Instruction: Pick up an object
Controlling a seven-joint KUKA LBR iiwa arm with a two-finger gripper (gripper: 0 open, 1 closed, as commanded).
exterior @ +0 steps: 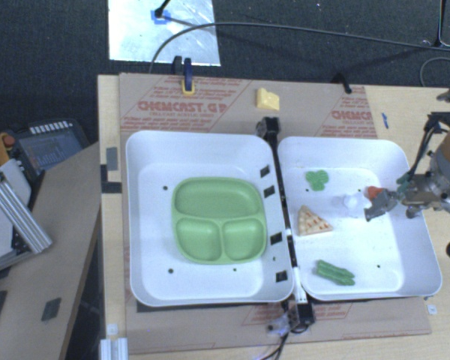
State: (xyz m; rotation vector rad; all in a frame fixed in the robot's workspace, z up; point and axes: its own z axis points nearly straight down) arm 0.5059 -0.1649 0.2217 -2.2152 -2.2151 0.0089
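Note:
The right bin [405, 163] holds a small green leafy piece [316, 178], a pizza-slice toy [313, 221], a green pod-shaped piece [335, 272], a pale translucent object [352, 201] and a small red-orange object [373, 193]. My gripper [380, 204] reaches in from the right and hangs low over the right bin's right half. Its tip is right beside the red-orange object and the pale one. I cannot make out anything held in it.
The left bin [146, 163] bears a green divided plate [217, 220]. A yellow block [268, 98] lies on the cardboard behind the bins, with a blue and yellow clamp [186, 73] to its left. A black divider [281, 216] runs between the bins.

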